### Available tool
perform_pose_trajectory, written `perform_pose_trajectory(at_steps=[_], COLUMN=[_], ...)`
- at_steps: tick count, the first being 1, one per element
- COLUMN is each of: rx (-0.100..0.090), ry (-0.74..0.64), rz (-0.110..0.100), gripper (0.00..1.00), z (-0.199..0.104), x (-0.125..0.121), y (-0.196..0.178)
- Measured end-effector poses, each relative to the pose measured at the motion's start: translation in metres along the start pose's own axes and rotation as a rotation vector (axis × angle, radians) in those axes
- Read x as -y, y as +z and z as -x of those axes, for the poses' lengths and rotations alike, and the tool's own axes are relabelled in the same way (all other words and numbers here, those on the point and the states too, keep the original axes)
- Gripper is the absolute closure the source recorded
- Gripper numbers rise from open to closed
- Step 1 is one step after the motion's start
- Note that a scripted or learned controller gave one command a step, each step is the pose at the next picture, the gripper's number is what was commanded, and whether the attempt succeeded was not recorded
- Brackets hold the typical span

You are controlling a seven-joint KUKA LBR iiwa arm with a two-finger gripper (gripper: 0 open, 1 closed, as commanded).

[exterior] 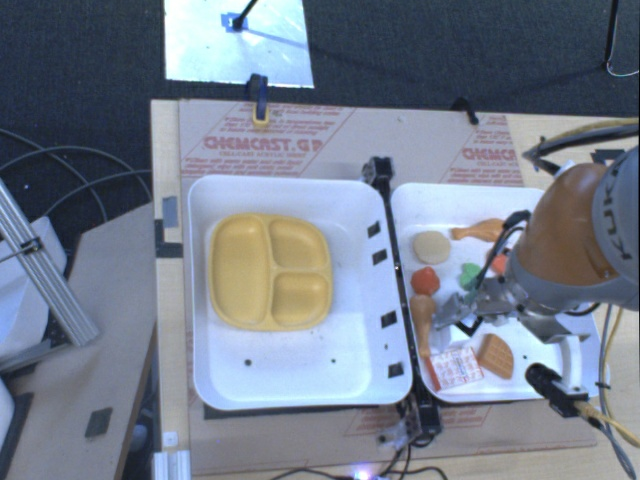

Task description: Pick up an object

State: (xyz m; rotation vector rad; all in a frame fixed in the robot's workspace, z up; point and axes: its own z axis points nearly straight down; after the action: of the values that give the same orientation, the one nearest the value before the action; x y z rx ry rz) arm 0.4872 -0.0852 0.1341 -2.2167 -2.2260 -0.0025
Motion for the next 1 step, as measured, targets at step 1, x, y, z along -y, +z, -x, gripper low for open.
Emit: perform_pose_trajectory(at_steps=[1], rx=[0.003], ry=[-0.002], rz=[0.007], gripper=[0.0], z=[0.0008], x=[-0.0776], y=[0.0065])
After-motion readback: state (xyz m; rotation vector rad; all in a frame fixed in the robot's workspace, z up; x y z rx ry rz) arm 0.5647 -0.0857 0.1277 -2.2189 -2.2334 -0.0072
